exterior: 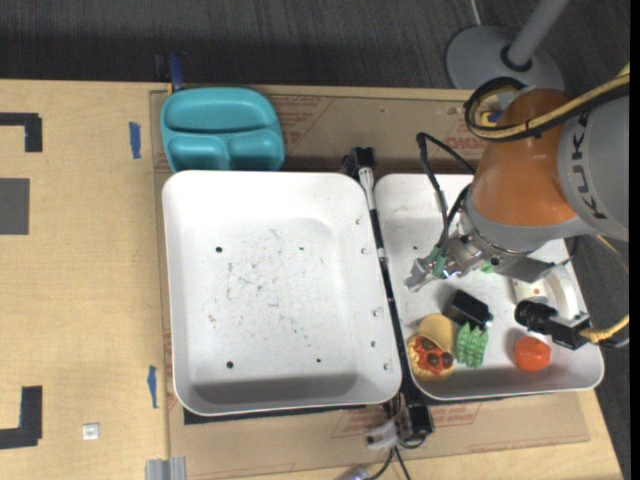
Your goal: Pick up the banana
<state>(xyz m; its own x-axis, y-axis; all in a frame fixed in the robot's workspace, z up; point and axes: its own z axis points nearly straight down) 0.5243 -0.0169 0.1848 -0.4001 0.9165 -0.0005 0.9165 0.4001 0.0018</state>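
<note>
The gripper [433,266] hangs low over the right bin [592,376], toward its left wall, under the orange band of the arm [520,183]. At this slant it is a small tangle of metal and cable, and I cannot tell whether it is spread or pressed together; nothing can be seen pinched in it. The likeliest banana [437,329] is a yellow rounded piece near the bin's front left corner, apart from the gripper and nearer the camera. It touches a red and black round toy [430,359] in front of it and sits just beside a green studded piece [471,346], with a black block [468,307] close behind. To do the pick well, the tool should probably come toward the front edge and drop straight down on the yellow piece, closing across its narrow width so that the neighbours are not caught or shoved. Much is uncertain: only a stub of yellow shows, so its length and lie are unclear, and the wrist covers the back of the bin. An orange-red ball [531,353] lies well to the right; the left bin [180,268] and a teal divided tray [222,128] stand farther off.
</note>
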